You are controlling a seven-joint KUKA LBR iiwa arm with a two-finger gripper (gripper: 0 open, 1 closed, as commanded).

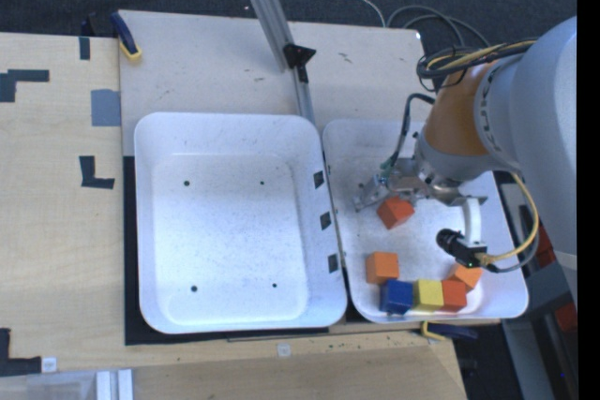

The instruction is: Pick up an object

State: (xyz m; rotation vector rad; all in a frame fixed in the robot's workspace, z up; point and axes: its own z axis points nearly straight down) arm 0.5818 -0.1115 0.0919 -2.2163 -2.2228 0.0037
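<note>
My gripper (386, 195) hangs over the right white bin (354, 145), in its upper middle, below the orange-banded wrist. A tilted red-orange block (396, 213) lies right at the gripper's tip, touching or nearly touching it. I cannot make out whether the block is gripped. An orange cube (382, 266) sits lower in the same bin. Along the bin's front edge stand a blue cube (397, 296), a yellow cube (429, 294) and a red-orange cube (454, 295), with another orange piece (467, 275) just above them.
The left white bin (150, 201) adjoins the right one. A slanted metal rail (267, 5) runs from the top of the view down to the gap between the bins. Cables (469, 56) loop over the arm, and a black cable end (452, 242) hangs above the right bin.
</note>
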